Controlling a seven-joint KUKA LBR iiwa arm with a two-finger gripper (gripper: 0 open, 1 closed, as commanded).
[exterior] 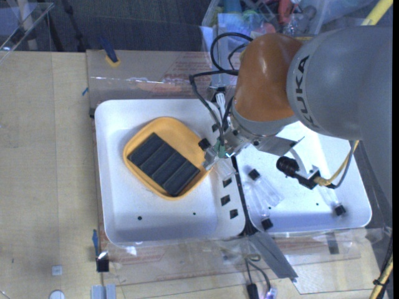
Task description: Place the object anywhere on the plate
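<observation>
**Tool at the plate's right rim, plate lying to its left**

Nearest the camera, the front wall of the left bin (168, 235) was bare white. Just beyond it sat the yellow plate (167, 157), a rounded square turned diagonally, with a dark ribbed panel (162, 161) on its middle. The panel's long axis ran from upper left to lower right. Whether that panel was the object or part of the plate, I couldn't tell.

The tool (215, 151) hung at the plate's right rim, close to the divider between the bins. The wrist and cables covered it, so how far open it was, and whether it carried anything, couldn't be made out. A small greenish bit showed at its tip; unclear what.

So the plate lay directly left of the tool, just beside it. Judged from this, any release would need a short shift leftward to land over the plate, not the rim.

Farther right, the right bin (349, 192) sat under the orange-banded arm (268, 80).
</observation>
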